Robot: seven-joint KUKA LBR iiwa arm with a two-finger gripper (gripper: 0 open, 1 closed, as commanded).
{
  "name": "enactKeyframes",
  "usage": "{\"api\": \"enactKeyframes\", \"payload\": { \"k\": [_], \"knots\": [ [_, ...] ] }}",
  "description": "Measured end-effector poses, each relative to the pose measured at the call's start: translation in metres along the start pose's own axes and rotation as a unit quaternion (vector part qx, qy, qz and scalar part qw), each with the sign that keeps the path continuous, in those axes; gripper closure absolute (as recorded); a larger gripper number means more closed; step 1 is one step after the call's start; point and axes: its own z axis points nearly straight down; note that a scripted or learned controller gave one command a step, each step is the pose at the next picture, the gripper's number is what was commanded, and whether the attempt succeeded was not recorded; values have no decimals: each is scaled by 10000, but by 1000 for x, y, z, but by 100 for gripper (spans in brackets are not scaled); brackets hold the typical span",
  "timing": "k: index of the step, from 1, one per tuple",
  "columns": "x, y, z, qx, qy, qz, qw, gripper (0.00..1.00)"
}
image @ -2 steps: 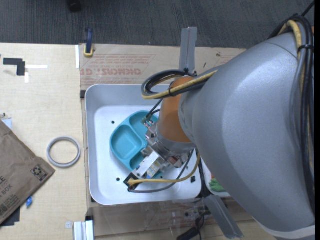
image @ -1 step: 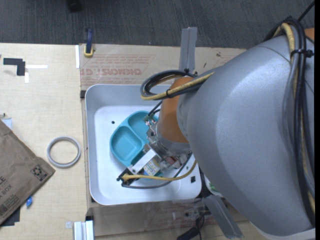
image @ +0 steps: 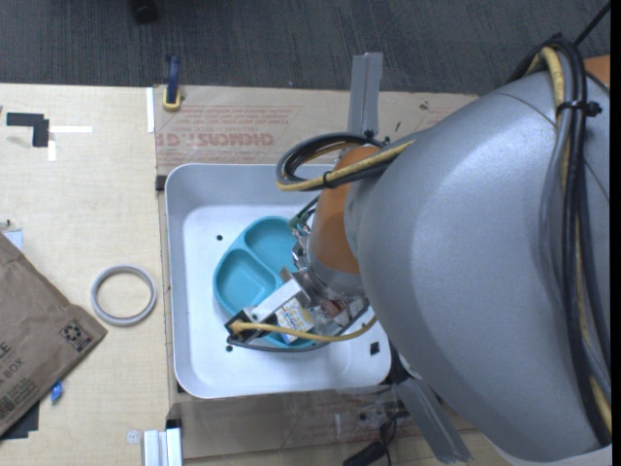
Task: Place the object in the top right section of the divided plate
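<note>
A light blue divided plate (image: pixel 250 272) lies in the left white bin (image: pixel 190 289). Its left sections show bare blue. The big grey arm with its orange band covers the plate's right side. My gripper (image: pixel 303 311) hangs low over the plate's near right part, its wrist hardware blocking the sight of the fingertips. I cannot make out any object between the fingers or in the plate's visible sections.
A roll of tape (image: pixel 123 293) lies on the wooden bench left of the bin. A brown cardboard box (image: pixel 34 343) sits at the lower left. A cardboard sheet (image: pixel 243 129) lies behind the bin. The arm hides the right bin.
</note>
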Motion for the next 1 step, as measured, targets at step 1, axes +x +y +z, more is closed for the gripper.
{"api": "enactKeyframes", "payload": {
  "k": [1],
  "knots": [
    [27,-79,-83,-117,-209,-571,9981,100]
  ]
}}
